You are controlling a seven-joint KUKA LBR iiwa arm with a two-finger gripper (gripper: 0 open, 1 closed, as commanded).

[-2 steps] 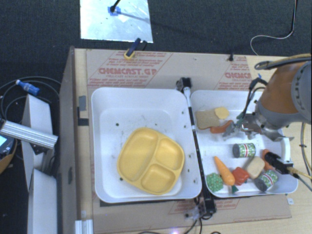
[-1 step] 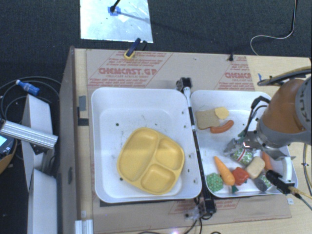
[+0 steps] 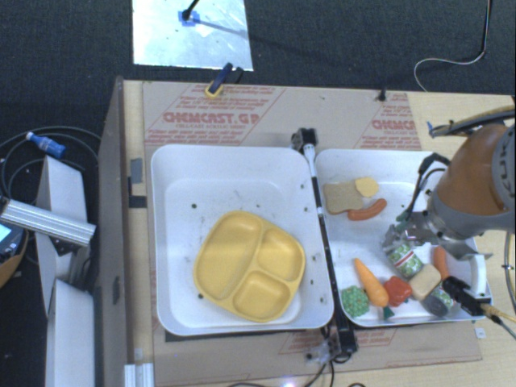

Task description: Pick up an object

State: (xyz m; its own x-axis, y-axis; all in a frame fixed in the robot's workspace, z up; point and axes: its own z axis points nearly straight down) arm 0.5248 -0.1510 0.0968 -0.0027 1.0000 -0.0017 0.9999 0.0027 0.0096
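table point(image 3: 242, 107): brown board printed with red lettering, carrying two shallow white bins side by side.
floor point(image 3: 64, 39): dark carpet around the table; a shiny metal sheet point(image 3: 190, 21) lies beyond the far edge.
left bin point(image 3: 173, 176): holds a yellow divided tray point(image 3: 250, 266), tilted on the diagonal.
right bin point(image 3: 379, 164): toy food. a bread slice point(image 3: 343, 197), a pale yellow chip point(image 3: 366, 186) and a sausage point(image 3: 368, 210) lie toward the far side; a carrot point(image 3: 371, 281), broccoli point(image 3: 354, 299) and a red piece point(image 3: 397, 289) lie near the front rim.
arm point(image 3: 476, 180): grey with an orange band, reaching in from the right over the right bin.
claw point(image 3: 401, 240): low in the right bin; cannot tell how its jaws stand.
can point(image 3: 404, 260): small green-and-white can, just beside the claw on its near side, touching or nearly so; a tan block point(image 3: 425, 281) lies just past it.
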